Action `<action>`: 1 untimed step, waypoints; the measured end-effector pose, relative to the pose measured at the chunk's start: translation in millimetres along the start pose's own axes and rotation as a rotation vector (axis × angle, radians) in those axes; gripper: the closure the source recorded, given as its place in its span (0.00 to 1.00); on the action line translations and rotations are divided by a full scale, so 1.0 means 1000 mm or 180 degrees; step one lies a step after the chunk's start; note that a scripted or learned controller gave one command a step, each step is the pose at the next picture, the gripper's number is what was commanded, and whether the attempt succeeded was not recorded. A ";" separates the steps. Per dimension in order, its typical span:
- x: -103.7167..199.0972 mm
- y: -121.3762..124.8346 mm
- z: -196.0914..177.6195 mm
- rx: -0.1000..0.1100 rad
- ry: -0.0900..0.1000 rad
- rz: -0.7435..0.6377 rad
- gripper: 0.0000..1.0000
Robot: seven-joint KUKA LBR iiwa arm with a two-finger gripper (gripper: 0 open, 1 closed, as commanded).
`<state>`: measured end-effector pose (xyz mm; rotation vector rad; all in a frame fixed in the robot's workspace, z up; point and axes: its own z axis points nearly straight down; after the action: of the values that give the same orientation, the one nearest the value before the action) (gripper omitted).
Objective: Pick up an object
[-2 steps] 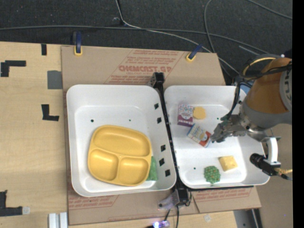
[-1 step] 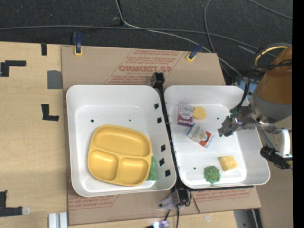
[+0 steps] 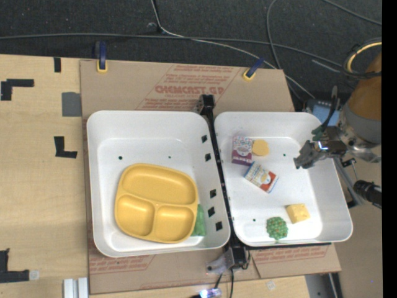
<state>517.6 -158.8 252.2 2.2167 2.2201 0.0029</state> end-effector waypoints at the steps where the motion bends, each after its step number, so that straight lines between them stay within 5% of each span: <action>1: 0.042 -0.002 0.004 0.0017 0.0005 -0.0006 1.00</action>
<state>515.4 -117.1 248.3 2.2180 2.2256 -0.0015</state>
